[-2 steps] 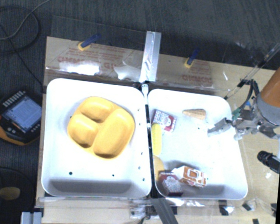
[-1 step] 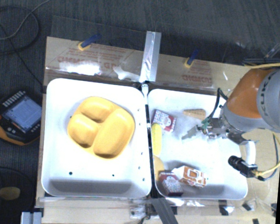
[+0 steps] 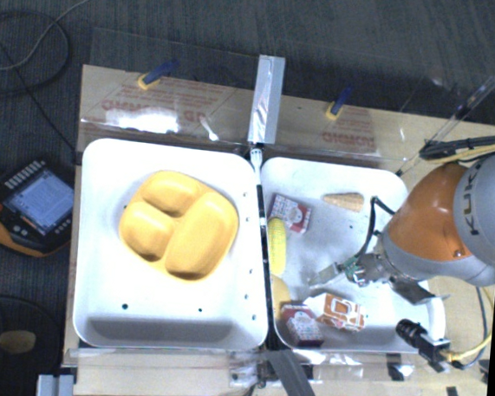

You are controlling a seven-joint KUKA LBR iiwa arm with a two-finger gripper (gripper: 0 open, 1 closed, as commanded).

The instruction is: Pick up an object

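Partial letters "KU" stand on the arm's orange band point(image 3: 441, 224).

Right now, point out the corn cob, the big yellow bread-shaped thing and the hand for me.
corn cob point(image 3: 276, 244): camera view, middle of the cob.
big yellow bread-shaped thing point(image 3: 178, 224): camera view, centre of its top.
hand point(image 3: 325, 276): camera view, at its fingertips.

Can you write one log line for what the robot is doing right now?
hand: low in right bin | nearest: orange packet | holding: nothing seen | left bin: yellow buns

Bread point(image 3: 178, 223) in left bin point(image 3: 89, 308), corn point(image 3: 276, 244) in right bin point(image 3: 388, 182)
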